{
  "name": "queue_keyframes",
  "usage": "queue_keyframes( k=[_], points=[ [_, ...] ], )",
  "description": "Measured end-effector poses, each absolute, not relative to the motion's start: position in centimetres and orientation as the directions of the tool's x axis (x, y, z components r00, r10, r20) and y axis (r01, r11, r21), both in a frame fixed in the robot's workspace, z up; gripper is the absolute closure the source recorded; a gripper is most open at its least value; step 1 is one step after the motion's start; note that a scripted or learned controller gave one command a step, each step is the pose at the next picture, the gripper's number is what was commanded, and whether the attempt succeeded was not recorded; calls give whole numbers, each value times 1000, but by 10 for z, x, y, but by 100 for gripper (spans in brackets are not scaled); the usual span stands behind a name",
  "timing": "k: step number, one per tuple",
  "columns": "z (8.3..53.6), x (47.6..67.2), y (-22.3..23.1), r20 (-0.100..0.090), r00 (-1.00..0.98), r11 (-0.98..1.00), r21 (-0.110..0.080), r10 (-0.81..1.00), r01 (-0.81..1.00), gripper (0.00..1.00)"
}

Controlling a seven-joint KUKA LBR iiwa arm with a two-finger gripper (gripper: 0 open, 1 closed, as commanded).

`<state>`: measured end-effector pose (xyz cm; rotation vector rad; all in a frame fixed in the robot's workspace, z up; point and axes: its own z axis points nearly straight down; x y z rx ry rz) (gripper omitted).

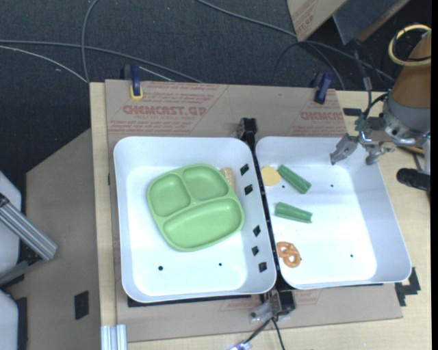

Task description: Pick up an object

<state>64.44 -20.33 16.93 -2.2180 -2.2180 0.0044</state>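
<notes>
Camera view: pretzel (289, 254) beside bin divider (257, 205)

Dark carpeted floor (55, 82) with loose grey cables (102, 51). Brown board surface (205, 99), printed red lettering, two blue clamps (136, 81) at its far edge. Cardboard box (311, 15) beyond.

A brown bench (205, 102) fills the middle of the frame. Two white bins lie on it side by side: the left bin (137, 266) at centre left, the right bin (383, 239) at centre right, edges touching.
</notes>
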Motion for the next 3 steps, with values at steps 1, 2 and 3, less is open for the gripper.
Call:
queue_keyframes(
  k=[1, 2, 3],
  points=[
    [122, 647, -211, 1, 0, 0, -4, 1000, 1000, 0],
    [137, 648, -211, 0, -1, 1, 2, 1000, 1000, 100],
    [182, 646, -210, -1, -1, 1, 5, 1000, 1000, 100]
  ],
)
